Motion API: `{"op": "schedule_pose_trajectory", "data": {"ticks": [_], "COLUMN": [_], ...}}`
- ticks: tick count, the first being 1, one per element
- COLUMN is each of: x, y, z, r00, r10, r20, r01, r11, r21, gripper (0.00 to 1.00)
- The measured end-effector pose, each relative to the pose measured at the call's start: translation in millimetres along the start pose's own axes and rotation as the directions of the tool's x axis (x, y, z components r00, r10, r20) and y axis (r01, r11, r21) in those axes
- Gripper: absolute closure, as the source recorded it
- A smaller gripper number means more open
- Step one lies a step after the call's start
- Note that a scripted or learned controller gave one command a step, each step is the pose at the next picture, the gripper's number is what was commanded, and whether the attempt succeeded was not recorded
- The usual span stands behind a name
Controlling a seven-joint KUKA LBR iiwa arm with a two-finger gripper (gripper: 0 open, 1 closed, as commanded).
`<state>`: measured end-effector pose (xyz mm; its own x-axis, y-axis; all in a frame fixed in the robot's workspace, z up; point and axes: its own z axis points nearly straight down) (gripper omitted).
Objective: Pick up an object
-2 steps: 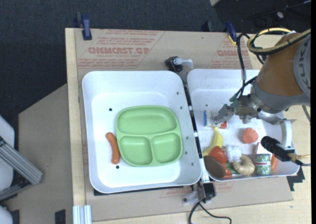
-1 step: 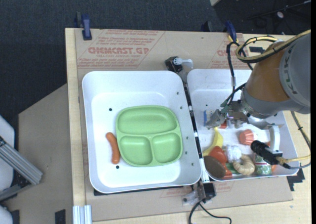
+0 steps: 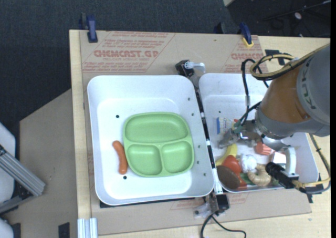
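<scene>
Arm point(image 3: 294, 100) low over right bin point(image 3: 310, 163); toy pile point(image 3: 242, 166) heaped at bin's near-left corner, just below wrist. Jaws' state: cannot tell. Sausage point(image 3: 120, 156) lies lengthwise beside green tray point(image 3: 157, 143), left bin.

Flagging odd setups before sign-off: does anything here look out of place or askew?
One thing: the orange sausage-shaped toy lies on the floor of the left white bin, beside the green three-compartment plate rather than in it. The remaining toys are heaped in the right white bin.
</scene>
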<state>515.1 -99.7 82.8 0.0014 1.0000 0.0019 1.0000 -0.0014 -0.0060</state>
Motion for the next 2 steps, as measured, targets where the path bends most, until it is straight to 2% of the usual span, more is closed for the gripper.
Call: {"op": "schedule_pose_trajectory", "data": {"ticks": [1,2], "x": [-32,27], "y": [113,82], "z": [-4,-110], "r00": [1.0,1.0], "r10": [-0.004,-0.008], "r20": [0.005,0.001], "r01": [0.004,0.008], "r11": [1.0,1.0], "r21": [-0.015,-0.018], "gripper": [0.0,0.0]}}
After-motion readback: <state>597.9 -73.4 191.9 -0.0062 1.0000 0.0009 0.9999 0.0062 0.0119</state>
